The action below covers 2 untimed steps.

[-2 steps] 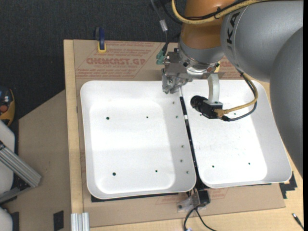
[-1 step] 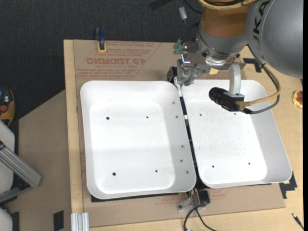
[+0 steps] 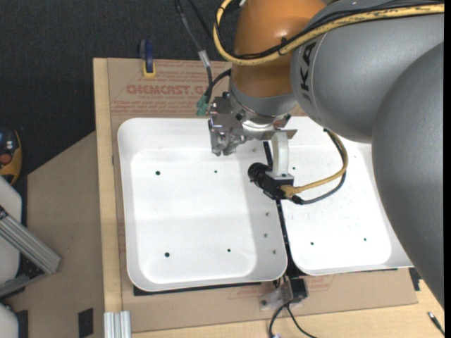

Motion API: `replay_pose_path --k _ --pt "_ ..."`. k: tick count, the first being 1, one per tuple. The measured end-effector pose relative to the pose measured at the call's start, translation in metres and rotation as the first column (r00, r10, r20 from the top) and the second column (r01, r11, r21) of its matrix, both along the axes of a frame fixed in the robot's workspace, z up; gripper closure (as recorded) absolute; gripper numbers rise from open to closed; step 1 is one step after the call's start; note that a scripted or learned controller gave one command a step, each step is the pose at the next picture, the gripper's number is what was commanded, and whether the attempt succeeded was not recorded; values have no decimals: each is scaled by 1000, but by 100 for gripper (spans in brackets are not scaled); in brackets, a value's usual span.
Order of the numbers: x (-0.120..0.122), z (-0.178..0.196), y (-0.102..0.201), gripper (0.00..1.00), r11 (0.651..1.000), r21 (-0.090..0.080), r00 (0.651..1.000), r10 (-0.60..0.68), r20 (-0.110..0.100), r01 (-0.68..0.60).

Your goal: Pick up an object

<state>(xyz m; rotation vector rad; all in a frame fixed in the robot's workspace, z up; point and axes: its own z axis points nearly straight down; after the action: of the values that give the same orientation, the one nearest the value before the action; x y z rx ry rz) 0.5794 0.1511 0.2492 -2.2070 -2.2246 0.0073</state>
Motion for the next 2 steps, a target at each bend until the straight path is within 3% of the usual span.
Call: replay_pose_path --k 1,2 --pt "25 92 -80 100 1000 -4 1000 -16 22 16" --pt "35 -14 2 100 1000 -2 1000 -1 -3 1"
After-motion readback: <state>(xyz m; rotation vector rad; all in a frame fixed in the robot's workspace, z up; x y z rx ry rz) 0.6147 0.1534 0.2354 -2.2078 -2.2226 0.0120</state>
